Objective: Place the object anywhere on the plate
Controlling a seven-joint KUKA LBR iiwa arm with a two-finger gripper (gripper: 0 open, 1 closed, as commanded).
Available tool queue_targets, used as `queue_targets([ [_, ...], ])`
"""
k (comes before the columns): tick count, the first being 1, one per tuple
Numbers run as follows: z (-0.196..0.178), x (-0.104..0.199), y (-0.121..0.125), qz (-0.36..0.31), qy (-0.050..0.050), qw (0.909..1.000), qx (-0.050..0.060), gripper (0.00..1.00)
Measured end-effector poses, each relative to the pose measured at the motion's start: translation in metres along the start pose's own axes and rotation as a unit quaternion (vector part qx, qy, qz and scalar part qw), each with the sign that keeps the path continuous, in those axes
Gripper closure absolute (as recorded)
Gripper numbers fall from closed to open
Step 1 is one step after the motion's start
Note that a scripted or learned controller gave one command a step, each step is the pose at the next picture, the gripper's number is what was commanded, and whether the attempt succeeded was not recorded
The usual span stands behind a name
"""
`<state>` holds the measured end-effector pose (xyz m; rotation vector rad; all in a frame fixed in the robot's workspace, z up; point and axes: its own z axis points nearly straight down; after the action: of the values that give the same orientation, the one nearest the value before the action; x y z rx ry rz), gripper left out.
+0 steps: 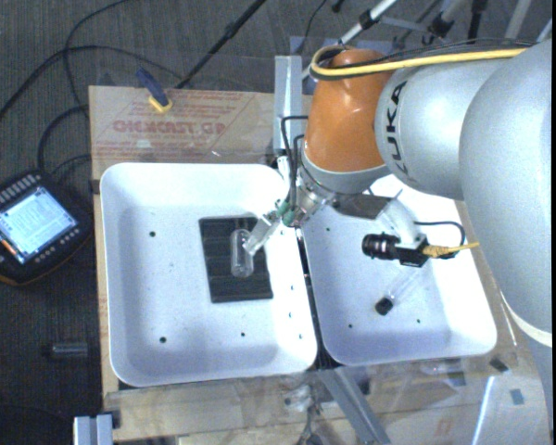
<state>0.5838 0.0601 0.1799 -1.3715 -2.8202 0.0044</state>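
One arm (426, 109), two bins (148, 341), one plate (224, 281)

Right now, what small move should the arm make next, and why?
Probably lower a little, then release. The gripper is over the dark plate in the left bin, with a clear object at its tip; whether that already rests on the plate is unclear.

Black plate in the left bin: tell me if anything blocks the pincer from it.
Nothing visible does. The pincer is already over the black plate in the left bin, its tip on a small clear object lying on the plate.
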Motion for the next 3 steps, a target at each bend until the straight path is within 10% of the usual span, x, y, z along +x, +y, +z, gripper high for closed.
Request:
queue_targets([
  [3,0.0,0.0,0.0,0.0,0.0,1.0,0.0,0.0],
])
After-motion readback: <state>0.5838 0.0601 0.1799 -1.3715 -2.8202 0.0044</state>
